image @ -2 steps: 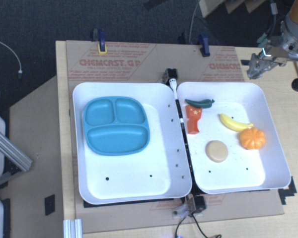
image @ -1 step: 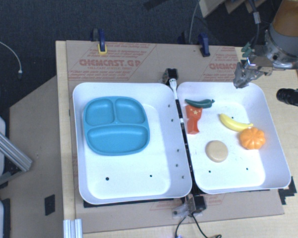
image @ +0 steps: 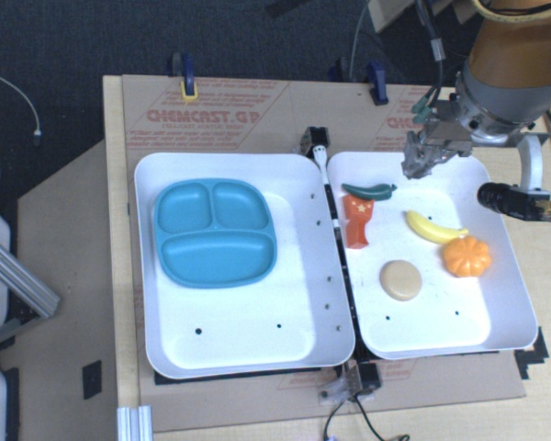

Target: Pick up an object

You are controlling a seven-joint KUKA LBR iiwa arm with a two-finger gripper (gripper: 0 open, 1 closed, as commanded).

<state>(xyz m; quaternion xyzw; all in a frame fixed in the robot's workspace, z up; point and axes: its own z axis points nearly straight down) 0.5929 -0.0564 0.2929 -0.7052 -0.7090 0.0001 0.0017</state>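
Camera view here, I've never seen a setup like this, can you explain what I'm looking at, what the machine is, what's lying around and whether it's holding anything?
This is one picture from a fixed camera above a workbench, looking down at a slant. The grey and orange machine at the upper right is a robot arm reaching in; its end effector is the small dark grasping part at its tip, which hangs over the far edge of the right bin. I see nothing between its fingers, and I can't tell whether they are open or shut.

Two shallow white bins sit side by side. The left bin holds a blue divided plate. The right bin holds toy foods: a dark green item, an orange-red item, a yellow banana, an orange pumpkin and a tan round piece. Its job is to pick one up.
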